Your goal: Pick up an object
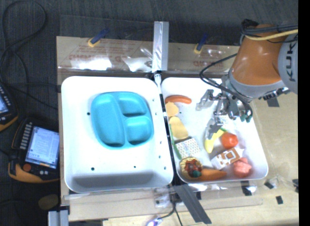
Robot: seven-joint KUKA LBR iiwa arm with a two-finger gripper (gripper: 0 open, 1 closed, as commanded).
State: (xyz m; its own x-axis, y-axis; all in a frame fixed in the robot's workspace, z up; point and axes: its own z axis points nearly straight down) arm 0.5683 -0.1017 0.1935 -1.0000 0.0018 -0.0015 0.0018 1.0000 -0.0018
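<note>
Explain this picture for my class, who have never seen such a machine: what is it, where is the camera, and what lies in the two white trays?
The grey and orange shape at the right is a robot arm; its metal gripper hangs over the right bin. One fixed camera looks down at a slant. The left bin holds a blue divided plate. The right bin holds toy food: a sausage, a tomato, a carrot and more. I cannot see anything held in the gripper.
</note>
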